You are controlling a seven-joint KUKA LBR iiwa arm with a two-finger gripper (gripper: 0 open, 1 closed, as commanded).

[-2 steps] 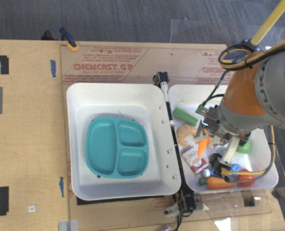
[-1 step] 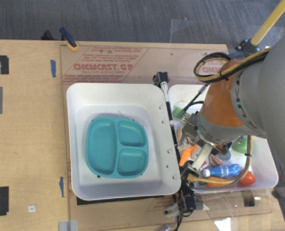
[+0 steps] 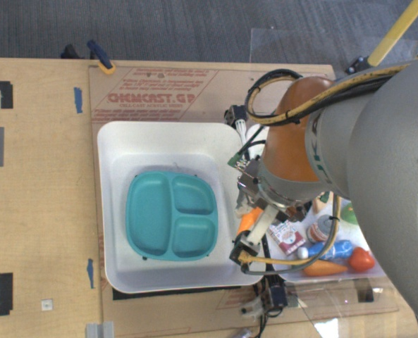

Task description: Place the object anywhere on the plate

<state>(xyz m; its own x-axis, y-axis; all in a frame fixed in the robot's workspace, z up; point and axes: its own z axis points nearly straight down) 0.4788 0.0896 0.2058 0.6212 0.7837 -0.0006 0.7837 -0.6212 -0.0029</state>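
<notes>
The gripper (image 3: pixel 256 206) is being seen at the frame's centre right, and its opening cannot be told. A small orange object (image 3: pixel 249 221) is lying just beside it, outside the white bin (image 3: pixel 170 129) that is holding the teal divided plate (image 3: pixel 172 215). If it is being gripped loosely, it could be dropped short.

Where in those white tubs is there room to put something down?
The teal three-compartment plate lies bare, as does the left white bin's floor around it. The right bin, under the grey arm, is crowded with small objects.

teal plate (image 3: pixel 171 215), white bin (image 3: pixel 117 160), orange carrot (image 3: pixel 328 267), red tomato (image 3: pixel 362 259), grey arm (image 3: pixel 378 153) with orange band
</notes>
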